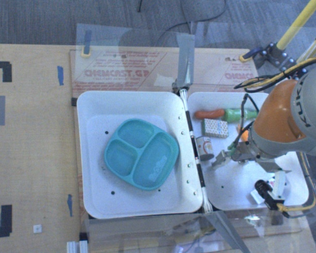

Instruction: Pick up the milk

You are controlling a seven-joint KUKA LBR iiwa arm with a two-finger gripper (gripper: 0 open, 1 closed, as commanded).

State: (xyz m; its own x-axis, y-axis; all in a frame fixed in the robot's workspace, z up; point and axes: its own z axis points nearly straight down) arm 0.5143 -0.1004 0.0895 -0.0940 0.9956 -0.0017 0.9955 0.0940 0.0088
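A small pale carton with a speckled print (216,127), apparently the milk, lies in the back left part of the right bin (226,191). My gripper (222,159) hangs low over the same bin, just in front of the carton and apart from it. Nothing shows between its tips. The arm's orange and grey wrist (279,125) covers the right side of that bin.
A carrot with a green top (221,113) lies behind the carton. A small can (204,147) rests by the bin's left wall, close to the gripper. Something orange (244,136) peeks out beside the wrist. The left bin (95,109) holds a teal divided plate (142,153).
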